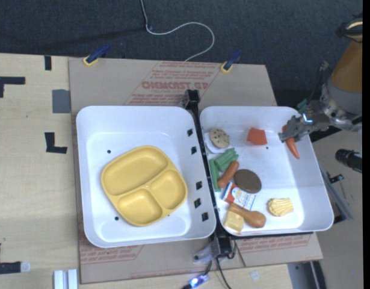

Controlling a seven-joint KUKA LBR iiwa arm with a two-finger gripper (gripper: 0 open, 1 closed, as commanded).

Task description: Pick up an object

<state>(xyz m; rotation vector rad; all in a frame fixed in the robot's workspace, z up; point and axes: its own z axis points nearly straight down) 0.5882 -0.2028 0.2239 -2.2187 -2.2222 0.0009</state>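
My gripper [291, 132] hangs over the right rim of the right bin [317, 191], near its far corner. It is shut on a small orange carrot [294, 149], which sticks down and toward the front from between the dark fingers. On the bin floor lie a speckled cookie [219, 138], a red block [257, 136], green beans [223, 161], an orange sausage [228, 173], a brown patty [247, 180] and a ridged yellow chip [280, 207].
The left bin [88, 161] holds a yellow divided plate [144, 184]. At the right bin's front left sit a small white and red carton [242, 199], a pale cheese cube [234, 222] and a brown roll [254, 218]. A black clip [191, 97] joins the bins at the back.
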